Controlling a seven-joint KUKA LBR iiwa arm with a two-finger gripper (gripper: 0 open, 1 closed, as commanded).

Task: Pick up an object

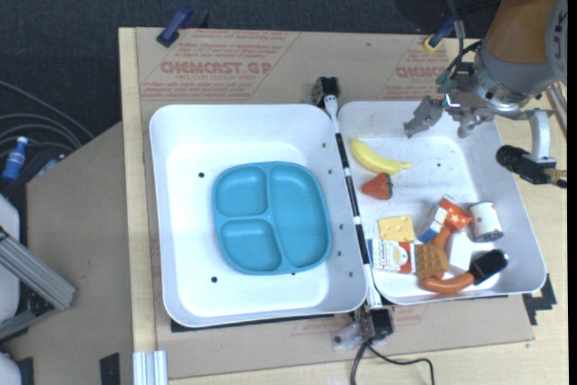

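While its fingers stand spread, the claw [444, 119] hovers above the right bin [532, 241].

Glossy plastic over matt board.
Smooth, shiny white bins [171, 140]; satin blue plate [270, 216]; dull brown printed bench sheet [270, 59]; waxy yellow banana [377, 158].

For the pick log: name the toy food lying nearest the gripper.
The yellow plastic banana, at the right bin's far left, lies closest to the gripper; the red strawberry sits just beyond it.

Blue divided plate [270, 217] in left white bin [171, 194]
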